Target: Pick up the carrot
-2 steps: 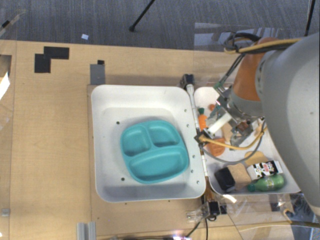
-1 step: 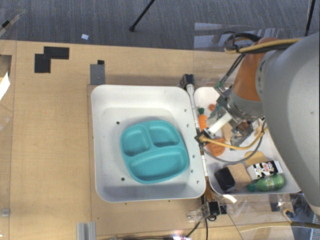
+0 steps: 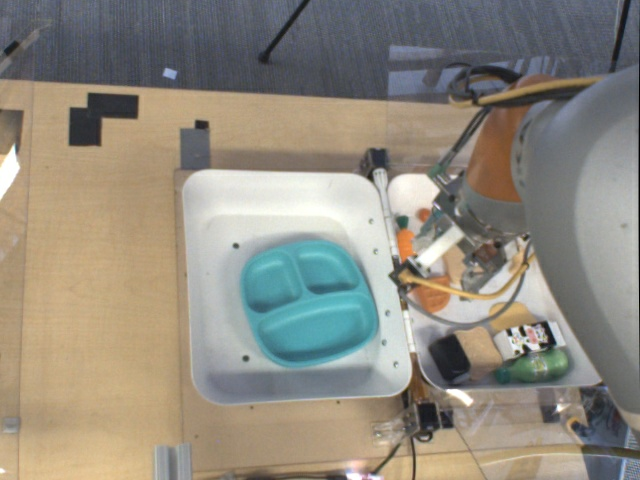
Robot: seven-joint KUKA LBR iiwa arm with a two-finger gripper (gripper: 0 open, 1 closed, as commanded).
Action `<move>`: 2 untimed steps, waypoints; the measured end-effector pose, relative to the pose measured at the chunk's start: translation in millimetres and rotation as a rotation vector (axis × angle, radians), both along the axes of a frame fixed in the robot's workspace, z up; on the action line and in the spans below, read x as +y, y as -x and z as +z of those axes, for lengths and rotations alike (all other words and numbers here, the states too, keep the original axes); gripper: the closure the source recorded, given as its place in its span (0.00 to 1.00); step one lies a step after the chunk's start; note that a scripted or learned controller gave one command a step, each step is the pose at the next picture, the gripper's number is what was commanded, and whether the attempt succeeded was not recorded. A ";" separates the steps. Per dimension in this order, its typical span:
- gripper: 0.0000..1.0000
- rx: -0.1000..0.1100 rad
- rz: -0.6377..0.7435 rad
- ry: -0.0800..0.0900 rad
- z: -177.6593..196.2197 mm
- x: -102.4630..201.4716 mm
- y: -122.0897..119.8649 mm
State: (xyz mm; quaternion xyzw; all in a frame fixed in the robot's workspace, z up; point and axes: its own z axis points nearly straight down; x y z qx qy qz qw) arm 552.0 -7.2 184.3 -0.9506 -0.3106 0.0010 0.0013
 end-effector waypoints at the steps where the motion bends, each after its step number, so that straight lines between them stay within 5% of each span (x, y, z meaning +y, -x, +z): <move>1: 0.00 0.000 0.000 0.000 0.0 0.0 0.0; 2: 0.00 -0.003 -0.058 0.004 0.6 -54.2 -65.9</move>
